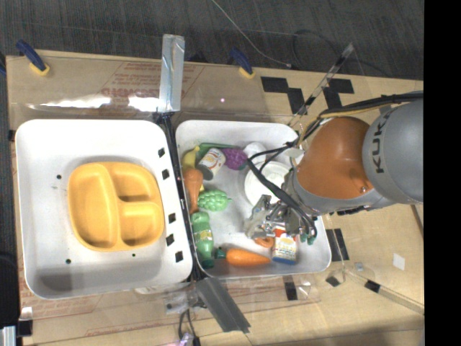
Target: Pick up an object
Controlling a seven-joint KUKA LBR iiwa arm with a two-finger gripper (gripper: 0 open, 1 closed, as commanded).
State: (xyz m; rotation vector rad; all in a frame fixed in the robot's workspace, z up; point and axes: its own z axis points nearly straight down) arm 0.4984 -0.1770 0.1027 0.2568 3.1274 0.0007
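My gripper (263, 220) is low in the right bin (216, 132), near its front right part. Just beneath it to the right stands a small red and white carton (286, 249), with a slice of something orange (263, 242) beside it. An orange carrot (245, 258) lies along the front wall. A green bottle (202, 240) lies at the front left. A spiky green vegetable (213, 200) and another orange carrot (192, 184) sit left of the gripper. Purple grapes (234, 157), a can (209, 161) and white dishes (261, 175) sit at the back.
The left bin (36, 193) holds a yellow divided tray (115, 204). The arm's orange band (335, 164) hangs over the right bin's right side, hiding part of it. Cables (288, 150) run across the white dishes. A taped divider (173, 71) stands between the bins at the back.
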